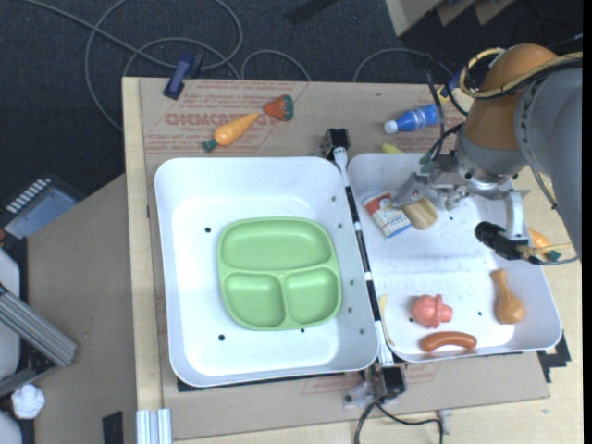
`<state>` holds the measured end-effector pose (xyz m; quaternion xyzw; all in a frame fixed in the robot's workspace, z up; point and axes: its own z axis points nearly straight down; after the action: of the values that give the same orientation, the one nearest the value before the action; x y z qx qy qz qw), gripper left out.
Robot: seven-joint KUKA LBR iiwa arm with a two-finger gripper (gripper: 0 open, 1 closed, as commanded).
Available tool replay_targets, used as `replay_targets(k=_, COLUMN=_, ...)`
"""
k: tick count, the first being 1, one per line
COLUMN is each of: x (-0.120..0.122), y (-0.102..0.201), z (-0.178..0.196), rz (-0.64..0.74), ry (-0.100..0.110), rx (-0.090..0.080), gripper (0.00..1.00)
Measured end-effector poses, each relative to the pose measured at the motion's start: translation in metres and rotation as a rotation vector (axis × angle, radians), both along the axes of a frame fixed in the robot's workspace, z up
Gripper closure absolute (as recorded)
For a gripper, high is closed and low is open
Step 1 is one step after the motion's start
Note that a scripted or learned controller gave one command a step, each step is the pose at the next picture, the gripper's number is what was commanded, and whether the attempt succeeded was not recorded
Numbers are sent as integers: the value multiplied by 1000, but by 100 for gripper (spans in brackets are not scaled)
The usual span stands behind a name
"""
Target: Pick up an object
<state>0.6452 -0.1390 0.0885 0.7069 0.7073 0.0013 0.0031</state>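
A: Where is the gripper (413, 197) right now?

B: In the upper part of the right bin (546, 331), low over the floor. The arm (504, 109) comes in from the upper right of the frame.

A: Is it holding anything?

B: I can't tell. A tan block (422, 215) sits right at its tip, and a small red-and-white carton (388, 218) lies just to the left of that, touching or nearly so. Whether the block is actually pinched isn't clear from this angle.

A: So the target lies which way?

B: My guess is the tan block is the target, directly under the tip, slightly toward the lower left of the frame. Its long side seems to run from upper left to lower right.

A: What else is in that bin?

B: A pink toy (430, 311), a sausage (449, 342) along the bottom edge, and a tan drumstick (507, 298) at the lower right, all well apart from the tip.

A: And the surface?

B: Smooth white plastic, so crowded things may slide. The left bin (185, 248) holds a green divided plate (277, 271). A toy carrot (236, 129) and a blue bottle (413, 119) lie on the bench beyond the bins.
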Motion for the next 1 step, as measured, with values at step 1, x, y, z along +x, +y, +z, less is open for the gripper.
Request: replay_targets(k=1, x=-67, y=-19, z=-4, rz=-1, ry=6, rx=1, gripper=0)
